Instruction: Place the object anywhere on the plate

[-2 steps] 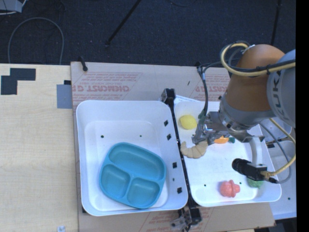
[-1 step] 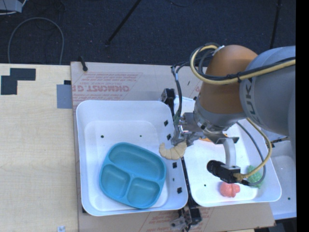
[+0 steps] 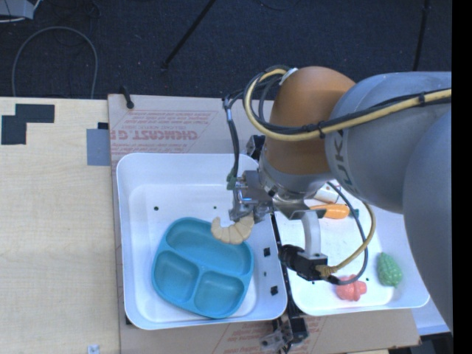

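Note:
A blue sectioned plate (image 3: 200,269) lies in the left white bin (image 3: 140,198). A tan croissant-shaped piece (image 3: 231,231) hangs at the plate's upper right rim, right under my gripper (image 3: 240,217). The croissant's upper end sits between the fingertips, so the gripper looks shut on it. The grey arm with its orange band (image 3: 306,124) reaches in from the right and hides much of the right bin.
The right white bin (image 3: 413,298) holds an orange carrot-like piece (image 3: 333,212), a pink-red object (image 3: 351,290) and a green object (image 3: 389,269). A cardboard sheet (image 3: 166,127) lies under the bins. Cables loop around the wrist.

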Robot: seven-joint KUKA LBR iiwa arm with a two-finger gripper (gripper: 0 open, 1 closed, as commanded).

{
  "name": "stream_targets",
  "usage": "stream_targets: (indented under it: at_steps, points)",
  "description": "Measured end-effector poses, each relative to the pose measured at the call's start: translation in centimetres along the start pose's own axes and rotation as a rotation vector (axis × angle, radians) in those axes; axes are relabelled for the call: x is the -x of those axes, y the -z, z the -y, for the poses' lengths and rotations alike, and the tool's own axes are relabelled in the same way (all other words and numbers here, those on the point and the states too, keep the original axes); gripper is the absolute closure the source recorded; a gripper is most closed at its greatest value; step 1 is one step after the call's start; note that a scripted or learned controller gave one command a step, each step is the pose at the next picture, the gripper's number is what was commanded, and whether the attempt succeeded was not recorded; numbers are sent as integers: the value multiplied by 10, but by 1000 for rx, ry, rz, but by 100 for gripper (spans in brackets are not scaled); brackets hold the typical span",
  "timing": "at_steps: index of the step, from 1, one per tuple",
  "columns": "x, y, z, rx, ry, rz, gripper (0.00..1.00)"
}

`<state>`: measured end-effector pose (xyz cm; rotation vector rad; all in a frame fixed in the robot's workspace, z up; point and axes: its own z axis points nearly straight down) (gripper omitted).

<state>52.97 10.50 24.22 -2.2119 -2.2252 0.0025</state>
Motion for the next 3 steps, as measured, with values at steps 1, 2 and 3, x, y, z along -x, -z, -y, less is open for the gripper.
stream_targets:
  at_steps: [1,2,3]
  points:
    - [-57,-1,-11,1,0,0,100]
    - [-100,-13,-2,-3,-2,2,100]
    - [-98,-12,-3,-2,-3,4,0]
